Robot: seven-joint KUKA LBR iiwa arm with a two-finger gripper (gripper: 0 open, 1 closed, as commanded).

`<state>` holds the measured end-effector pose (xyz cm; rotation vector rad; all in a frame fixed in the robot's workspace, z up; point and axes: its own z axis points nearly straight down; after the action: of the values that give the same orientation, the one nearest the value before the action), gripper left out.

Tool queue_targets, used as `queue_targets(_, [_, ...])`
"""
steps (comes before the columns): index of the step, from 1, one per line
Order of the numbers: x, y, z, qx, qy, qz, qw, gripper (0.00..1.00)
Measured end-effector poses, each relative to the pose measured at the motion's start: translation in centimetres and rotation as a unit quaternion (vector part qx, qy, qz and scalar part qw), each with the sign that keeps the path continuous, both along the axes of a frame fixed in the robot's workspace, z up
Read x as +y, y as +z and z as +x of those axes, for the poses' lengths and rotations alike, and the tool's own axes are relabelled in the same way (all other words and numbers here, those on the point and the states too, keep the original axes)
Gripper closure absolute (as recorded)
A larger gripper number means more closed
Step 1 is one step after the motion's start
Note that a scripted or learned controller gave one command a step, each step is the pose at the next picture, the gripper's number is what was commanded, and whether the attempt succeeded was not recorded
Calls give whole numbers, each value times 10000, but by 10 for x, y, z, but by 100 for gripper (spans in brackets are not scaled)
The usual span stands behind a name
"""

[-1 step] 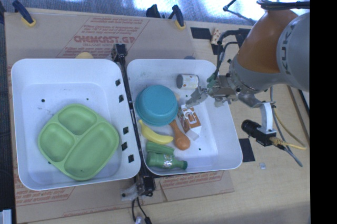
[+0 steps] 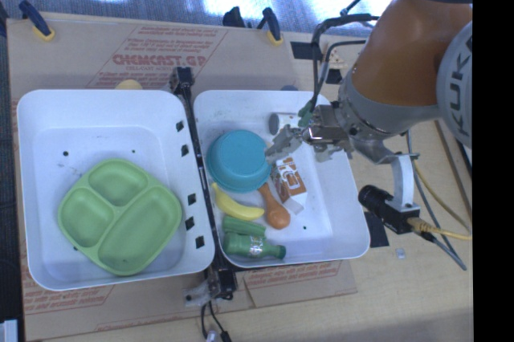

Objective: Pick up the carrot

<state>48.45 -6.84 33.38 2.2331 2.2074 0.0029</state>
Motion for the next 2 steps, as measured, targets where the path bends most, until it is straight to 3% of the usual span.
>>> queue_targets(1, [81, -123, -11, 110, -185, 1, 9998, 0])
queue_targets(2, [18, -143, 4, 67, -1399, -15, 9901, 0])
